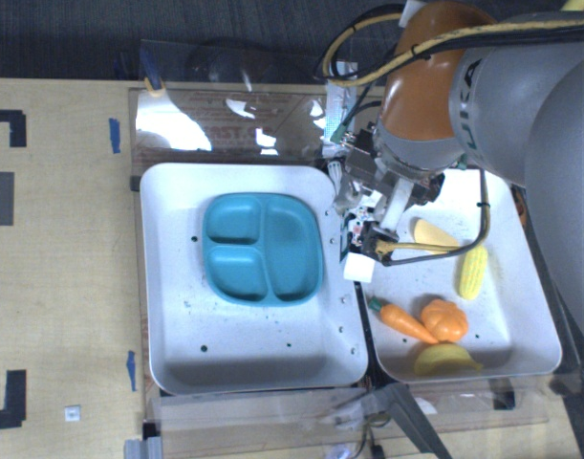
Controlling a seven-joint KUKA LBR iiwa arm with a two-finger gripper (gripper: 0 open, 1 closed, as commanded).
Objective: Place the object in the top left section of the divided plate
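Grey arm [521,84] hangs its gripper [360,247] over the left rim of the right bin [526,318]; open or closed, I cannot tell. Divided plate [263,247] lies just left of it; carrot [401,321] and corn [473,271] lie right, apart from it.

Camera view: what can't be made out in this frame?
1. gripper, camera view: crowded by the arm and its cabling; whether it holds anything is unreadable.
2. white block just below it: loose object or robot part, cannot tell.
3. pale yellow item: partly under the arm, kind unclear.
4. right bin: its far right corner is covered by the arm.
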